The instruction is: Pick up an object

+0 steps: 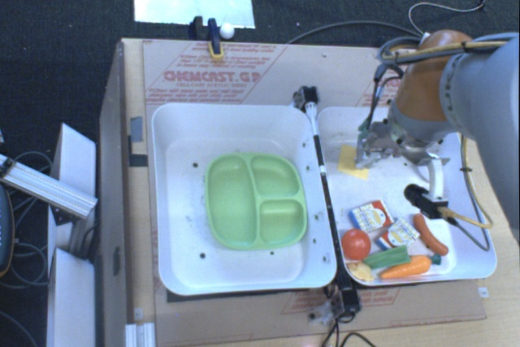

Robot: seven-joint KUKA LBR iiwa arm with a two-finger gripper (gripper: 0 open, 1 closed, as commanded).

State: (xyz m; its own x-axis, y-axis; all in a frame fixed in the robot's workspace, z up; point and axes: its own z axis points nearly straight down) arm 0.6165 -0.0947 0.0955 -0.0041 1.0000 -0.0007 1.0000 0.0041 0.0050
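My gripper (370, 149) hangs low in the upper left part of the right bin (471, 256), right above and beside a yellow cheese wedge (352, 162). Whether it touches the wedge cannot be told. Toward the bin's front lie two small cartons (370, 216) (398, 233), a red tomato (355, 244), a red sausage (430, 234), a carrot (406, 266) and a green vegetable (386, 258).
The left bin (175, 175) holds a green divided plate (256, 199). A black divider strip (321, 166) runs between the bins. A black fitting with a cable (426, 201) sits under the arm (455, 85), over the right bin.
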